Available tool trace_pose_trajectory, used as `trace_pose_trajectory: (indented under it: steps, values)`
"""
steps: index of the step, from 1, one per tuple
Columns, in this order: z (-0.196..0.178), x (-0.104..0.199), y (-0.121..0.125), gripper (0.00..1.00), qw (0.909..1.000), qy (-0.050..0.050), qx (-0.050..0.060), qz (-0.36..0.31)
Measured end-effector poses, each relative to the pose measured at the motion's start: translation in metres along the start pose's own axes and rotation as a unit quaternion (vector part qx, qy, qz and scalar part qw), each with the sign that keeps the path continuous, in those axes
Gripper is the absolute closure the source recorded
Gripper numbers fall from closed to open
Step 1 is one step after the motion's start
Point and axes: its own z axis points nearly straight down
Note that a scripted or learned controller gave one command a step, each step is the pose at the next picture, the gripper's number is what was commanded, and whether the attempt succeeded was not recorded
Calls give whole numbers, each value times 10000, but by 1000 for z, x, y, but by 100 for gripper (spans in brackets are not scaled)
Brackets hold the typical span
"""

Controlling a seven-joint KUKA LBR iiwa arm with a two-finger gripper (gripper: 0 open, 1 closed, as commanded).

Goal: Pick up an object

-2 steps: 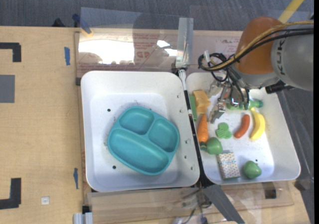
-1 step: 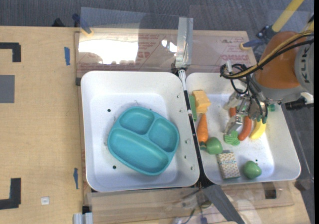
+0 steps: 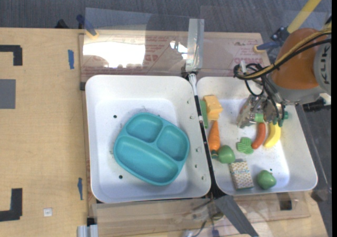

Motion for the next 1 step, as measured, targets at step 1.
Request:
trace_pose_trajectory:
  steps: [1]
  values:
    - [-21,-19,-52,100,9774,68,-5,-2111]
